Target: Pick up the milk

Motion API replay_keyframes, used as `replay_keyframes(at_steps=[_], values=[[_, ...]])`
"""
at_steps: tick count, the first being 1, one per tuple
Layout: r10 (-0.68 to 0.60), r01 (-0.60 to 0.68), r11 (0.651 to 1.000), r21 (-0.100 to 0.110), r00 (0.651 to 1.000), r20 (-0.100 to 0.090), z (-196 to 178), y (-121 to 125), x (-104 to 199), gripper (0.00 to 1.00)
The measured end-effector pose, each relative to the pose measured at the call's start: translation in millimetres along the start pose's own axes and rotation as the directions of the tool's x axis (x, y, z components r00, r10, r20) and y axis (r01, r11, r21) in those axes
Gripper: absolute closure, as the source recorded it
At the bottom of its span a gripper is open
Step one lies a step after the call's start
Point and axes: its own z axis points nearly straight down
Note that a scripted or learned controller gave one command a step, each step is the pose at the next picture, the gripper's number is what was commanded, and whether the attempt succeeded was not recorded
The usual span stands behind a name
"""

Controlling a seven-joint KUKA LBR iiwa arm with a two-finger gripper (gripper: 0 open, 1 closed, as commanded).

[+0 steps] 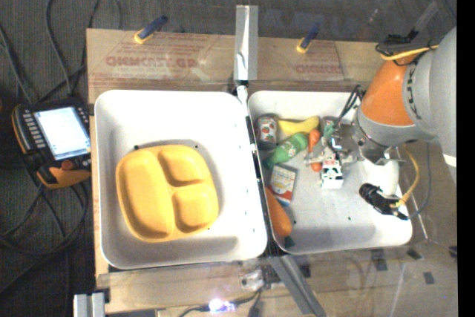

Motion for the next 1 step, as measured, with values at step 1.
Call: replay_keyframes(at_steps=[1], values=[[-0.074, 0.074, 0.997, 0.012, 0.997, -0.003, -83.8, 23.9, 83.5, 1.00]])
